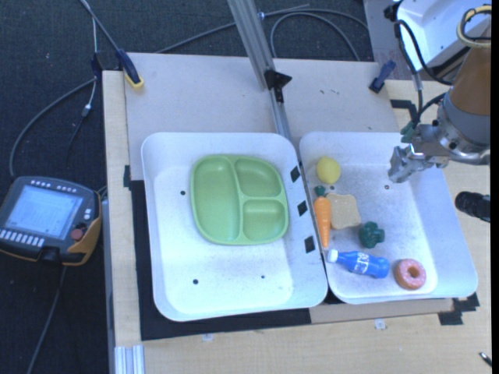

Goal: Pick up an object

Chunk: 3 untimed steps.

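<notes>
The arm is reaching in from the right edge of the camera view, its orange band sitting above a grey wrist. The wrist is angling down and to the left, carrying the gripper low at the end. The gripper is hanging with nothing visible in it. A dark cable is looping along the arm beside the wrist.

Dark carpet floor; pale wooden bench; cables trailing; pendant at left
</notes>
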Available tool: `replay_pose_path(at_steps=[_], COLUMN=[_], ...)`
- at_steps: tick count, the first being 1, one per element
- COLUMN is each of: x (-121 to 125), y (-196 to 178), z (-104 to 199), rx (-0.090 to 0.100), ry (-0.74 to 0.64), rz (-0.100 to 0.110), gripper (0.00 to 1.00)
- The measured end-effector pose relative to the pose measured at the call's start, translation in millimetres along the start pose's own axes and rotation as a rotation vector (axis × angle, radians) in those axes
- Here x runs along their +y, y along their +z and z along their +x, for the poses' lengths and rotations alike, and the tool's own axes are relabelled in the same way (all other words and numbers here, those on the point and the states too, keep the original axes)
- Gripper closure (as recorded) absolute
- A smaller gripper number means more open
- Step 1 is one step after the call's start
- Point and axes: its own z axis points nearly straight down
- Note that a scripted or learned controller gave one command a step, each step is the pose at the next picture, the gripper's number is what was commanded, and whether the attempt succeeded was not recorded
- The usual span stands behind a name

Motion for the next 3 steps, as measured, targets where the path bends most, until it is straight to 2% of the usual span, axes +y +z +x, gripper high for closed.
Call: replay_pose_path(at_steps=[1,2,3], x=[20.9,43.8,56.2], y=[0.9,11.6,24.6], z=[43.3,99.3,160.5], rx=[0.002,0.002,0.003], ry=[-0.005,-0.005,-0.006], rz=[0.002,0.002,0.004], gripper=[1.00,1.00,1.00])
